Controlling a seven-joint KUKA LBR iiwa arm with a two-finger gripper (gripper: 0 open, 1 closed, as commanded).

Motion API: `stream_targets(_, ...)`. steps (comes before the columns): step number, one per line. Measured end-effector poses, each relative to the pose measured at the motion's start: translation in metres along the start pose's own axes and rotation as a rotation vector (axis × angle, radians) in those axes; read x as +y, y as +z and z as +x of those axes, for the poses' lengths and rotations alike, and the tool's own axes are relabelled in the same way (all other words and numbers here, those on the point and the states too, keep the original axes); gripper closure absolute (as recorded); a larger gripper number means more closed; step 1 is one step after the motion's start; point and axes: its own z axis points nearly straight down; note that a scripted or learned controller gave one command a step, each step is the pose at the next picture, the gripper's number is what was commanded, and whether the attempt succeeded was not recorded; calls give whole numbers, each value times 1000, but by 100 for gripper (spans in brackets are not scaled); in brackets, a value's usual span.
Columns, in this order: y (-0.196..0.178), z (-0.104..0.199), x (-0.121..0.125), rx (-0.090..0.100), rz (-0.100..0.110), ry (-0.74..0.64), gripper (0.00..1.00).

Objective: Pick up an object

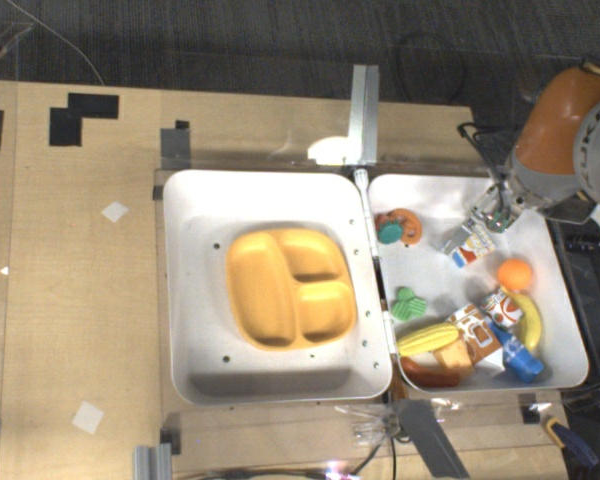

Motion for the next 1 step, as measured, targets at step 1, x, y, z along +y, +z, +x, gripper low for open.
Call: stream_targets(1, 1, -18, -7, 16, 3, 55, 0)
